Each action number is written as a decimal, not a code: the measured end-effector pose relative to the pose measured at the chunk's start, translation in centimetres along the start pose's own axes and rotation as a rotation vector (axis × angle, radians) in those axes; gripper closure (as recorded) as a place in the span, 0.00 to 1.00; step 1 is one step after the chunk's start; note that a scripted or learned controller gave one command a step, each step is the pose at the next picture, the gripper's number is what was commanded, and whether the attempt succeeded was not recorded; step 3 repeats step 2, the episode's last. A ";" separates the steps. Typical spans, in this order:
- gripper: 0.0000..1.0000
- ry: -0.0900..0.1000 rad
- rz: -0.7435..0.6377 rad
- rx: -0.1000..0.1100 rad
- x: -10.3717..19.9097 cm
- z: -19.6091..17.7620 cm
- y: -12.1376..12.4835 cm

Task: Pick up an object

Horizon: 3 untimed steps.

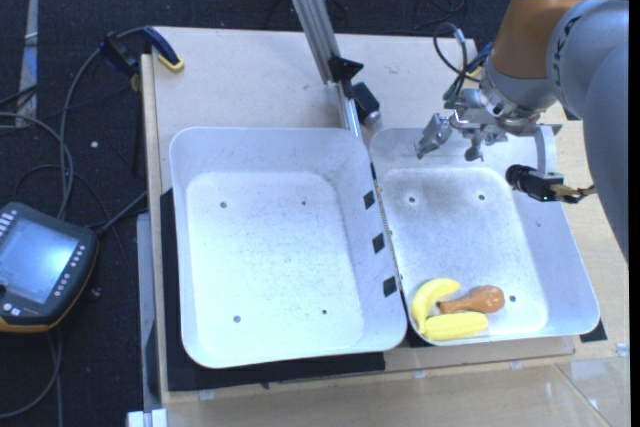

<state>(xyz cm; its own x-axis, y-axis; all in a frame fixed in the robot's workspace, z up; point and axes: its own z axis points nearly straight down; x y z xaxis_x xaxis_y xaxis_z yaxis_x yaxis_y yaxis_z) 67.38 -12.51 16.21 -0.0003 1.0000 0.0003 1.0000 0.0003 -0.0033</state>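
Bench [250, 80]: wooden top bearing both bins side by side; a slanted metal rail crosses above it toward the bins' shared edge.
Left bin [265, 245]: shallow, white; I see nothing in it to pick.
Right bin [470, 215]: shallow, white; it holds all the candidates, grouped at its near edge.
My arm [570, 25]: reaches in from the right, orange band above the wrist, poised over the far end of the right bin.
My gripper [452, 141]: hangs above the bin's far rim, well apart from the objects. The fingers point down and stand spread with a visible gap; nothing lies between them.
Banana [432, 295]: yellow, curved, lying flat at the near edge of the right bin.
Brown piece [478, 298]: drumstick-shaped, just beside the banana, appearing to touch it.
Yellow piece [456, 325]: short and oblong, below the other two, close against them.
Step in hand: approach, as I judge it; no object selected or contacted yet.
Next move calls for: travel across the bin toward its near edge, alignment across one object's narrow axis, then descent. The cluster is tight, so isolating a single item will be the difficulty.
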 end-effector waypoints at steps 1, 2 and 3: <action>0.00 0.001 0.000 0.003 0.4 6.3 -0.1; 1.00 -0.001 0.000 -0.005 0.4 4.9 0.1; 1.00 -0.001 0.000 -0.005 0.4 4.9 0.1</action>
